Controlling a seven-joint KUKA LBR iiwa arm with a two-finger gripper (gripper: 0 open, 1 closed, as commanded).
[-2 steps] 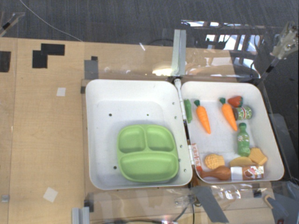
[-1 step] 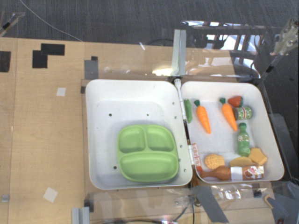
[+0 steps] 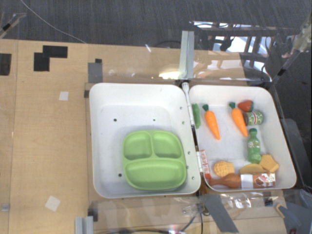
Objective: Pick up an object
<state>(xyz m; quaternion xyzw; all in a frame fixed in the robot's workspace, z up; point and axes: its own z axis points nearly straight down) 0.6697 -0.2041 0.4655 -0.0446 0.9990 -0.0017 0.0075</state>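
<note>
White bins sit side by side on the counter [image 3: 44, 145]. Left bin [image 3: 105, 130] holds a green tray [image 3: 154, 160]. Right bin [image 3: 273, 111] holds two carrots [image 3: 212, 123] [image 3: 239, 121], a green bottle [image 3: 253, 146], a can [image 3: 253, 118], a waffle [image 3: 224, 168] and a carton [image 3: 263, 180], all lying loose.

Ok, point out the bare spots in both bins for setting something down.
Left bin: bare floor behind the green plate, toward the far wall, and a strip along its left side. Right bin: a patch between the two carrots, running forward to the waffle. Its front and right edges are crowded.
</note>
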